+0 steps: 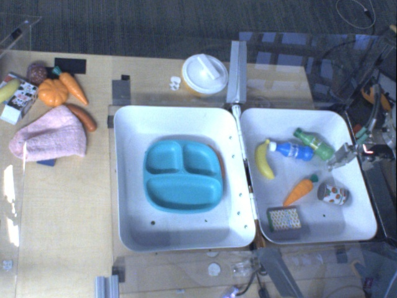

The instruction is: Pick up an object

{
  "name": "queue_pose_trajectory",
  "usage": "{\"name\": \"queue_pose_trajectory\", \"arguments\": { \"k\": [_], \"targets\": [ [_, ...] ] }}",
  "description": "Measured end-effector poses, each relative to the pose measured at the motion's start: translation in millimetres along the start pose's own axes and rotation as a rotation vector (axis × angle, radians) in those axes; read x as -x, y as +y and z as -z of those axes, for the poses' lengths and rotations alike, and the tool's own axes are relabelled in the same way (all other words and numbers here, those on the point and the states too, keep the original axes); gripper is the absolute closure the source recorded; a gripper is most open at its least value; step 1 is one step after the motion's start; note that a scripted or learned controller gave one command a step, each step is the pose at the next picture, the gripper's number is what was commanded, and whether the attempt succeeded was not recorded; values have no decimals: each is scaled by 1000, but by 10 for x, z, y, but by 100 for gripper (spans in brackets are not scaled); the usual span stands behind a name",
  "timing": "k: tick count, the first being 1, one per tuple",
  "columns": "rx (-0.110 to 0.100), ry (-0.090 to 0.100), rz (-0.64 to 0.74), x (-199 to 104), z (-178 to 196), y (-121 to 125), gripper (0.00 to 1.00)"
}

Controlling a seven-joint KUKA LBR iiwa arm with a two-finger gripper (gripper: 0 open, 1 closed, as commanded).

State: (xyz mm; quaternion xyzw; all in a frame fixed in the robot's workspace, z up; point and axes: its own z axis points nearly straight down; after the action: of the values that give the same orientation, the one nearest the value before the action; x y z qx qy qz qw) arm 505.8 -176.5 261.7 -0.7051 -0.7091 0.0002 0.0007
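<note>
The right bin (353, 225) holds a yellow banana (265, 161), a blue bottle (293, 150), a green bottle (314, 144), an orange carrot (299, 191), a small grey and brown toy (333, 194) and a grey sponge block (285, 218). My gripper (343, 156) sits at the bin's right side, just right of the green bottle and above the grey toy. Nothing visibly rests in it.
The left bin (133, 228) carries a blue divided plate (183, 174). A white lid (206, 73) lies behind the bins. On the bench at far left are a pink cloth (49, 135), a small pumpkin (52, 92), carrots and other toy foods.
</note>
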Motion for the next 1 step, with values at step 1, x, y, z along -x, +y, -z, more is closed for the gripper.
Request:
{"name": "queue_pose_trajectory", "arguments": {
  "k": [1],
  "targets": [
    [38, -10, -77, -242, -1371, -22, 0]
  ]
}}
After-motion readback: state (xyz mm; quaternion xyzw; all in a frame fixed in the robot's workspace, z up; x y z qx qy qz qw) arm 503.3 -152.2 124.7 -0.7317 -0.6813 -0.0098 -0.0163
